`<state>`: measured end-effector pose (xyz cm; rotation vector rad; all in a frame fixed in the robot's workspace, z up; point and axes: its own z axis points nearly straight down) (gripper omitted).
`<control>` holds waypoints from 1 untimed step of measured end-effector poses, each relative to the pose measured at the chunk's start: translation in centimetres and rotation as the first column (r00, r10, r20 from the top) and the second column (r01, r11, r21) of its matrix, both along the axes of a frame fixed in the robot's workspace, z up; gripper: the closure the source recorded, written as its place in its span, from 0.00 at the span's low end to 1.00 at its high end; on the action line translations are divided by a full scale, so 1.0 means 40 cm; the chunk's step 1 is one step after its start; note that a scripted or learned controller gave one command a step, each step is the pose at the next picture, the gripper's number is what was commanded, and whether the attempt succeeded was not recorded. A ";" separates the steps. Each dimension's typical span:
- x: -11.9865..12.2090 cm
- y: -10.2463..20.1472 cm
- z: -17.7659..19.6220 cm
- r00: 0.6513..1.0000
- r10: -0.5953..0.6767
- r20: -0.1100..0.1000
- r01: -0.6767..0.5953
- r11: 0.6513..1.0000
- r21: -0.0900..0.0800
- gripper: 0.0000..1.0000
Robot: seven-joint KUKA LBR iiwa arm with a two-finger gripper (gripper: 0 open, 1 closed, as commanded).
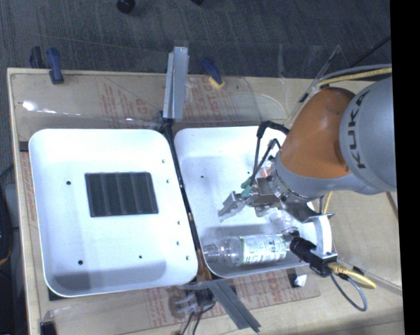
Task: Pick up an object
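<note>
The arm's bulky orange-banded wrist covers much of the right bin (196, 157), hiding whatever lies beneath it. A clear plastic bottle (248, 250) lies on its side along that bin's near wall, its far end tucked under the arm. The gripper (229, 205) hangs low over the right bin's floor, just above the bottle, pointing toward the left bin (52, 205); I cannot tell how wide it stands. A dark ribbed rectangle (121, 193) sits in the left bin.
</note>
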<state>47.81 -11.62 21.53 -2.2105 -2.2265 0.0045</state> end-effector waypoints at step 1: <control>-0.006 -0.109 -0.215 0.994 0.110 0.001 -0.110 0.994 0.001 0.00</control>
